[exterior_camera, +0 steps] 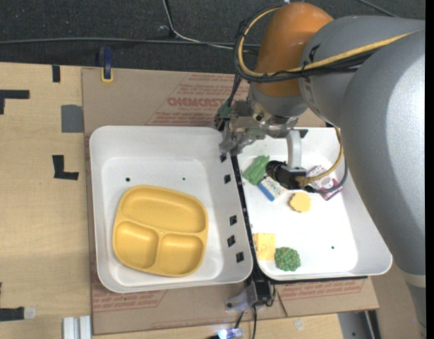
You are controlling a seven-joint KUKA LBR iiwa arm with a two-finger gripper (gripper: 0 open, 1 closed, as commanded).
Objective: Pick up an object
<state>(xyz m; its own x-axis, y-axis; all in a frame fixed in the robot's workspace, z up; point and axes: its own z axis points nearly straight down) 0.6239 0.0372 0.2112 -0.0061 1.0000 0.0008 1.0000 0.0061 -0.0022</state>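
Wooden bench [33, 210] w/ cardboard sheet [167, 101], two white bins on it, left bin [104, 147], right bin [365, 246]

In the right white bin [358, 249], open floor lies at lower right. The green leafy lump [287, 258], yellow square block [264, 245] and yellow round piece [300, 203] crowd its centre-left. The grey arm [372, 83] overhangs the frame's upper right. A yellow divided plastic tray [160, 229] takes up the left bin's [104, 147] floor.

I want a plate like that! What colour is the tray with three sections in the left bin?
Yellow. The tray shows clearly in the camera view.
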